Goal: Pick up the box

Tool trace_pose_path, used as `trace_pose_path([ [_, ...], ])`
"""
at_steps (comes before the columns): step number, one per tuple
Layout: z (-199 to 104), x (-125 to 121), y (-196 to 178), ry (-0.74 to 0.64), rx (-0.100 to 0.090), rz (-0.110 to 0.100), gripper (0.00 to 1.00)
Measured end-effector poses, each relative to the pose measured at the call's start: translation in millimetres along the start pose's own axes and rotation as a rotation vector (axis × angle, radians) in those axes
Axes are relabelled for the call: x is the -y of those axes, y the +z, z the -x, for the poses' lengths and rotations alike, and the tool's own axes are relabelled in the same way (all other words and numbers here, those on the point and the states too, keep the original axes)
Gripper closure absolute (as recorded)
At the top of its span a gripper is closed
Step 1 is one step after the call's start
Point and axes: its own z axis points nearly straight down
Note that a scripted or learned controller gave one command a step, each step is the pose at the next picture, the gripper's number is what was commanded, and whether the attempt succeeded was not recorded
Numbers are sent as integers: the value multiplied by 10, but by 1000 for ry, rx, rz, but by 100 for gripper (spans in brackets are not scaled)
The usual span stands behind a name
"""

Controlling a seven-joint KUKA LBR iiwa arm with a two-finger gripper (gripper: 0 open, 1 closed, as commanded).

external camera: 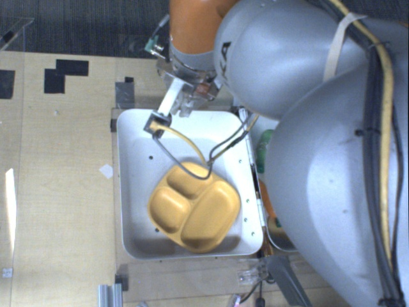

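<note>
- The pincer (192, 93) is being held at upper centre; its state cannot be told.
- The yellow box (195, 211) is being borne by the white bin (131, 190), lower centre.

Yellow box (195, 211) in the bin (128, 171): smooth moulded plastic, soft sheen. Bin itself: white, matt, plastic-looking. Arm (287, 50) above the bin: glossy grey shell, satin orange band (198, 11). Tabletop (57, 190) left of the bin: pale, wood-grained, matt.

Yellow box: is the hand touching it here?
Apart. The camera view shows the hand up at the far edge of the bin, with bare white floor between it and the yellow box.
</note>
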Motion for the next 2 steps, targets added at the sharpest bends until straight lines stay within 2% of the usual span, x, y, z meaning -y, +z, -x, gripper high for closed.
trace_pose_path([
  [1,84,130,355,-23,0,-1,100],
  [2,142,183,1825,59,-2,-1,100],
])
